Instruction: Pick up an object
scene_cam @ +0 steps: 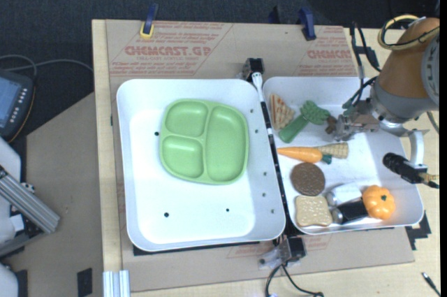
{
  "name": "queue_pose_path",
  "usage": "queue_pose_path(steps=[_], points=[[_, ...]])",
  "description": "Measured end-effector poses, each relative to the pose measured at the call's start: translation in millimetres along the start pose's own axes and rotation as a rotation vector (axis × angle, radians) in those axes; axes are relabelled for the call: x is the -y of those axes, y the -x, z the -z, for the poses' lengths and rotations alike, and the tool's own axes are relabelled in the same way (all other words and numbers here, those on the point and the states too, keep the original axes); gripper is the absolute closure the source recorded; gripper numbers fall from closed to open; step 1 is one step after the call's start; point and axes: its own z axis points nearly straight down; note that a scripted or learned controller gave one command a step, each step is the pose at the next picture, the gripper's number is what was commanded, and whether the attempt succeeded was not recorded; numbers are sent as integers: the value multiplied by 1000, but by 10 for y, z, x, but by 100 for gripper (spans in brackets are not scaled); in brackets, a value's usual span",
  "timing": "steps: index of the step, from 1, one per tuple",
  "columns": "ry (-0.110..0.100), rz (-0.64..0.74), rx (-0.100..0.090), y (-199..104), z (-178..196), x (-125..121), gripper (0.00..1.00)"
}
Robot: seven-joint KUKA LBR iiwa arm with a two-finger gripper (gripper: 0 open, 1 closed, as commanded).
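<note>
The right bin (pixel 412 217) holds several toy foods. A tan sandwich wedge (pixel 281 111) and a green leafy toy (pixel 306 118) lie at the back. In the middle are an orange carrot (pixel 299 154) and a small tan cone piece (pixel 338 150). Toward the front sit a brown cookie (pixel 308 178), a bread slice (pixel 312 212), a black and silver can (pixel 348 209) and an orange pumpkin (pixel 379 202). My gripper (pixel 341 125) hangs low in the right bin, just right of the green toy and above the cone piece.
The left bin (pixel 140 212) carries a light green divided plate (pixel 205 142). A raised rim (pixel 269 142) separates the two bins. The arm's grey and orange wrist (pixel 407 79) stands over the right bin's back right corner.
</note>
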Motion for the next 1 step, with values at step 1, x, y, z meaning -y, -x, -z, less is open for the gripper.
queue_pose_path(steps=[1], points=[[7,2,3,-6,644,-32,100]])
